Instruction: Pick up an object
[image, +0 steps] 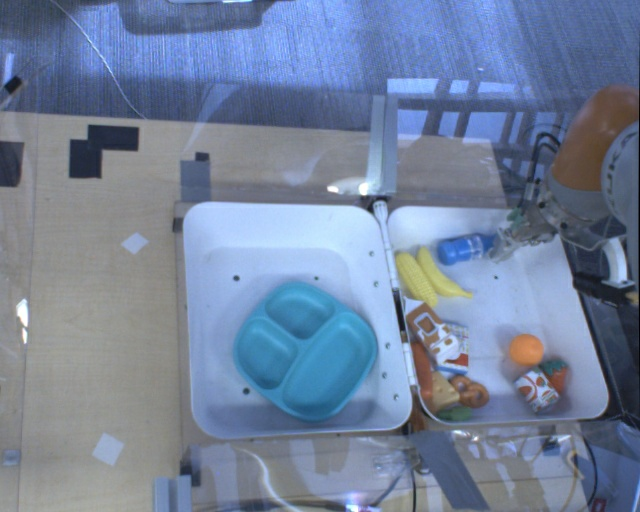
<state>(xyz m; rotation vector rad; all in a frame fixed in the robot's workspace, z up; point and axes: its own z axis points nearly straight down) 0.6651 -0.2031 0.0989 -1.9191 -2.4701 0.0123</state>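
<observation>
Blue bottle (465, 248) lies on its side at about twelve o'clock in the right bin (560, 300), with the gripper (512, 240) just beside its three-o'clock end, perhaps touching it; whether the pincer is spread or pinching I cannot tell. Yellow corn cobs (430, 277) lie at the bottle's seven o'clock, an orange (526, 349) towards five, and a teal divided plate (305, 349) sits in the left bin (215, 300).

Grey arm (600, 165) reaches in from the right; pincer (512, 238) angled down-left, held low.
</observation>
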